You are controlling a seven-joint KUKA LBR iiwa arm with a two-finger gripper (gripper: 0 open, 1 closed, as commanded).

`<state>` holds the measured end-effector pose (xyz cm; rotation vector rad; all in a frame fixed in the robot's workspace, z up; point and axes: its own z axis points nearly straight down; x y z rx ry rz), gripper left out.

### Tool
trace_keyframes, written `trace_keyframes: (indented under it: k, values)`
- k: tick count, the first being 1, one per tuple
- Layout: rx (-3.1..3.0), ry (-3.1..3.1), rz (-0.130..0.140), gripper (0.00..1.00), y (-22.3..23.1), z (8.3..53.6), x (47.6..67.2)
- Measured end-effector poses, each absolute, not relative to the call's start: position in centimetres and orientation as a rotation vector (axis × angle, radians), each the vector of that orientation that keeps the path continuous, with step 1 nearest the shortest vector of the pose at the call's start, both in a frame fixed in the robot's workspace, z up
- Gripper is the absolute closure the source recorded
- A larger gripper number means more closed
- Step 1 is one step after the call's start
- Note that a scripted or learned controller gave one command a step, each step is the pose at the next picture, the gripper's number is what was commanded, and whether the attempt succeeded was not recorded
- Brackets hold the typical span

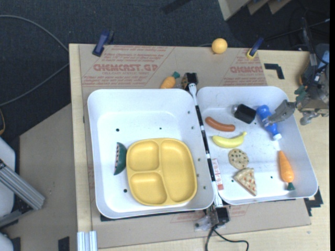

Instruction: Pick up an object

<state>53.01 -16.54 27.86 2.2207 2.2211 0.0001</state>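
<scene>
The right bin (301,140) holds a red sausage (220,124), a banana (229,139), a cookie (238,158), a pizza slice (246,180), a carrot (285,166), a blue bottle (267,119) and a small black block (244,113). My gripper (294,114) hangs over that bin's upper right edge, just right of the blue bottle. Its two grey fingers (283,110) stand apart with nothing between them. One finger reaches close to the bottle's top.
The left bin (99,140) holds a yellow divided plate (159,170) and a watermelon slice (120,158). Behind the bins lie an orange ball (220,45), a small orange toy (168,81) and two blue clamps (102,42).
</scene>
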Motion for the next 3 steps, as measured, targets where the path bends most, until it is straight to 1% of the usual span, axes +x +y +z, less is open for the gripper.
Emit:
trace_keyframes:
  k: [1,2,3]
  values:
    - [2.220,2.222,0.001,0.00,-15.5,8.5,57.3]
    - [2.223,2.224,-0.001,0.00,-12.1,8.4,54.1]
    - [2.222,2.224,-0.001,0.00,-9.3,8.4,52.6]
